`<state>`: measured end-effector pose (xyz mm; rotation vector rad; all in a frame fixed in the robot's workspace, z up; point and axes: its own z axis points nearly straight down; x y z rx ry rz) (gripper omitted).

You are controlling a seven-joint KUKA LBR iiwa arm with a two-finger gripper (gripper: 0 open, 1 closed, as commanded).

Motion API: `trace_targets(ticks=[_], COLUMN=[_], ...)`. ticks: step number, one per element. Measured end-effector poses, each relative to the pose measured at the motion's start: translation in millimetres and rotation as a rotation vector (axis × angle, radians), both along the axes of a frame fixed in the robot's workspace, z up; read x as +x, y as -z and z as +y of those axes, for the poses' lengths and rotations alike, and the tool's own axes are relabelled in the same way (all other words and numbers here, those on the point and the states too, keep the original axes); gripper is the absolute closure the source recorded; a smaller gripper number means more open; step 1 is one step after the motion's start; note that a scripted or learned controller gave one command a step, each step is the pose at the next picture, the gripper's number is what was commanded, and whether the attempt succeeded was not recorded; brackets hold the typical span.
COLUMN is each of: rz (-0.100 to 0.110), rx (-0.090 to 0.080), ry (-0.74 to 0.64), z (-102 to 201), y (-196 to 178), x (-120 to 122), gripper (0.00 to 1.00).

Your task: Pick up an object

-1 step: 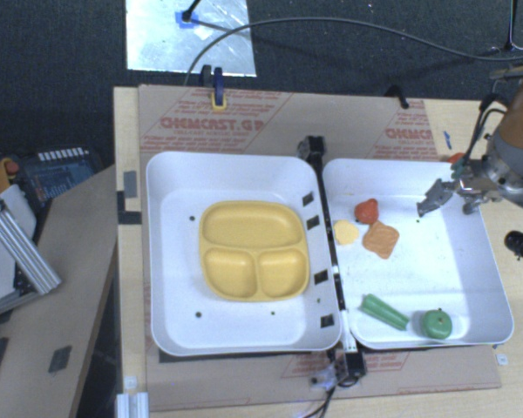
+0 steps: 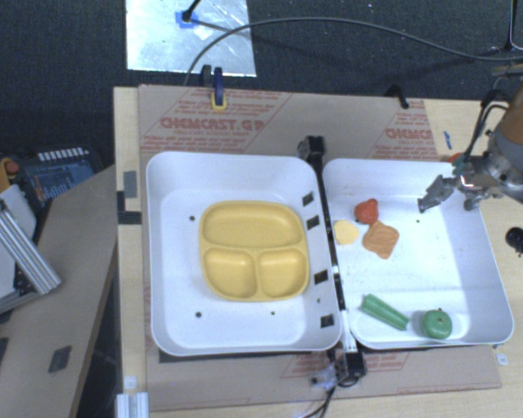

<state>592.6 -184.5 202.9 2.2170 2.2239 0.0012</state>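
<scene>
Two shallow white bins sit side by side on the bench [image 2: 392,116], the left bin [image 2: 170,233] carrying a yellow divided tray [image 2: 251,249] at its middle, the right bin [image 2: 471,268] carrying the loose pieces the task could draw on. The arm [image 2: 521,138] comes in over the right bin's far right rim, its gripper [image 2: 436,194] hanging above the bin's upper floor; whether the jaws stand apart or together I cannot tell at this size, and nothing shows between them.

Candidate objects fall in two groups. A green cylinder [image 2: 383,311] lies slanted near the front wall, with a green round piece [image 2: 436,323] just beside it. Nearer the divider, an orange piece [image 2: 381,239], a red piece [image 2: 366,210] and a small pale yellow piece [image 2: 345,232] cluster close, touching or nearly so.

That crowding probably makes a clean pinch harder there, and the front wall hems in the green pair. Bare floor lies between the gripper and the cluster, so the approach to the orange piece looks the freest.
</scene>
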Motion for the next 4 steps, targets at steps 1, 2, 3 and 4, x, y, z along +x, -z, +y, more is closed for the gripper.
trace_targets(ticks=[1,2,3,4], rz=[0.002,0.002,-0.001,-0.006], rx=[0.0,0.0,-0.001,-0.002], ry=[0.002,0.001,0.002,0.001], z=[-7,-9,-9,-10], y=[44,106,117,105], x=[2,4,6,7], gripper=[0.0,0.0,0.0,1.0])
